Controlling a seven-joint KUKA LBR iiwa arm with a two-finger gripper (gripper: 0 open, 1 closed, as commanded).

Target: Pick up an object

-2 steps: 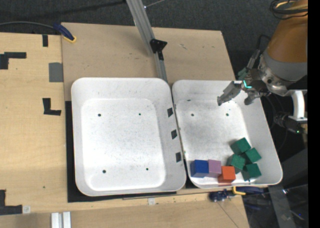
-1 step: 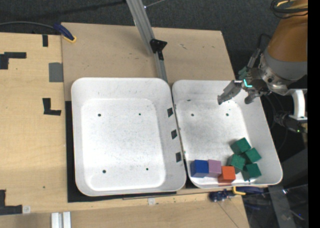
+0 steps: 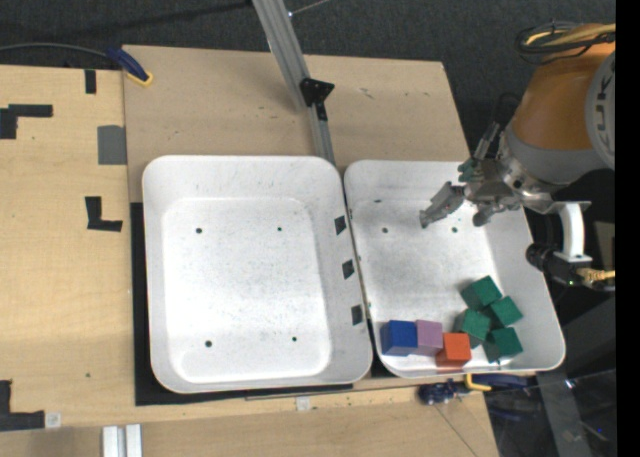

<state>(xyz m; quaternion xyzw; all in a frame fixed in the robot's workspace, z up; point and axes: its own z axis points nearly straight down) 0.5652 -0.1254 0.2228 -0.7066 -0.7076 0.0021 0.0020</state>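
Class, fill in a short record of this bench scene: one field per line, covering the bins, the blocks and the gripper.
left bin: white, shallow
right bin: white, blocks clustered in its near corner
blue block: beside the lilac block
orange block: next to the lilac one
green blocks: piled together by the right wall
gripper: over the right bin's far part, apart from the blocks, nothing between its fingers

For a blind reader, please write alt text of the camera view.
The gripper hovers open over the right bin, holding nothing. Blue, purple, orange and green blocks cluster in its near corner.
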